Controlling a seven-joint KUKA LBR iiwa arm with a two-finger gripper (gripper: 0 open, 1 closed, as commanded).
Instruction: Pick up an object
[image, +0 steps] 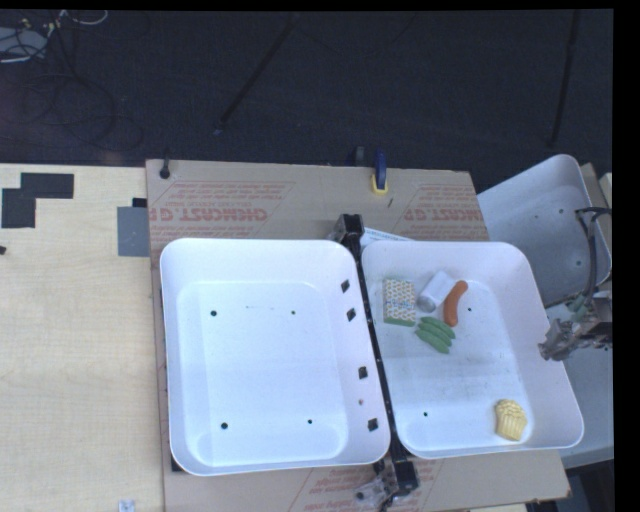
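The right white bin (545, 300) holds several small objects. A pale checked block (399, 300) lies near its back left, with a small white-grey cylinder (434, 291) and an orange sausage-shaped piece (456, 302) just right of it. A green pea pod (434, 335) lies in front of them. A yellow corn piece (510, 420) rests in the front right corner. My gripper (568, 338) hangs at the far right, just outside the right bin's right rim and away from all the objects, small and dim at the frame's edge.
The left white bin (185, 330) stands beside the right one, with a black clip strip (360, 340) between them. Both rest on a cardboard sheet (260, 205) over the wooden bench. A grey plate (545, 215) lies behind the right bin's back right corner.
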